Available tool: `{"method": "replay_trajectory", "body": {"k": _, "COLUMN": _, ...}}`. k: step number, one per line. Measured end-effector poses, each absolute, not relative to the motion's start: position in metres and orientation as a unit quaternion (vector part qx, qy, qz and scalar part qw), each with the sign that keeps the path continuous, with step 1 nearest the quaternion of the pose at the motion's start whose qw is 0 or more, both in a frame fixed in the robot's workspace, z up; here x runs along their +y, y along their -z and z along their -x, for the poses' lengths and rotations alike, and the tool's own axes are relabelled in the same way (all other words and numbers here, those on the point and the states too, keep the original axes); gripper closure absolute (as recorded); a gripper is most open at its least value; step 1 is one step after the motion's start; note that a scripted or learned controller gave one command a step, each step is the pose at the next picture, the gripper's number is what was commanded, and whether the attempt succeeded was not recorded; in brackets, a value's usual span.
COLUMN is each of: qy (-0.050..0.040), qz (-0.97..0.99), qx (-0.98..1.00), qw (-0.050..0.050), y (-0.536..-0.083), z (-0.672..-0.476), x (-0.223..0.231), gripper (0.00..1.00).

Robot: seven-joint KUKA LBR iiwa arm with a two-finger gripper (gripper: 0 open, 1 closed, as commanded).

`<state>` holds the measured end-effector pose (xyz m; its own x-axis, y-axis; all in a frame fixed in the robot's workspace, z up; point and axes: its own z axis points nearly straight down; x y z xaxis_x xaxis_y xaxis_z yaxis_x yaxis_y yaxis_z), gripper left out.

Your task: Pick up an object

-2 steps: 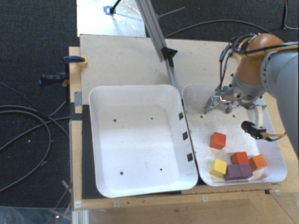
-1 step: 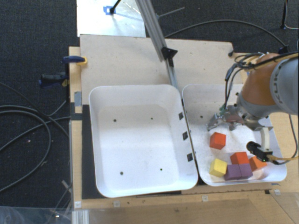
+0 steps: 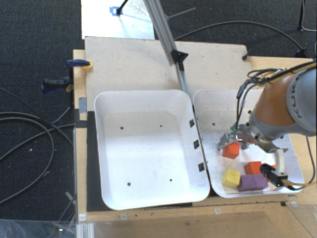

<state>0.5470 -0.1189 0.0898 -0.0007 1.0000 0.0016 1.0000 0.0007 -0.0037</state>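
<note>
In the right bin [image 3: 208, 108], all your pickable stuff is bunched toward the near edge, which is why the arm [image 3: 285, 103] comes in low from the right and hangs over that patch. The gripper [image 3: 232, 142] sits right at the top of an orange-red block [image 3: 231, 150], touching or nearly so, but you honestly can't tell from this angle how the tool is set or whether it has any grip on the block, so don't count it as held.

Just beside it, nearer the front rim, you've got a second orange block [image 3: 253, 168], a yellow block [image 3: 231, 178] and a purple block [image 3: 253, 182], the last two touching. They all look like small chunky cubes with a matte finish, probably foam or painted wood, easy enough to pinch.

The bins are shallow smooth white plastic with rounded corners. The left bin [image 3: 148, 148] just shows a few dark dots on its floor.
</note>
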Motion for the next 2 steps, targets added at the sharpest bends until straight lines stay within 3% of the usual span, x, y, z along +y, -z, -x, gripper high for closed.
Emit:
{"method": "replay_trajectory", "body": {"k": 1, "qy": 0.0030, "qz": 0.705, "qx": -0.710, "qw": -0.003, "y": -0.195, "z": -0.509, "x": -0.078, "gripper": 0.00}}
{"method": "replay_trajectory", "body": {"k": 2, "qy": -0.0008, "qz": 0.707, "qx": -0.707, "qw": 0.000, "y": -0.087, "z": -0.535, "x": -0.099, "gripper": 0.00}}
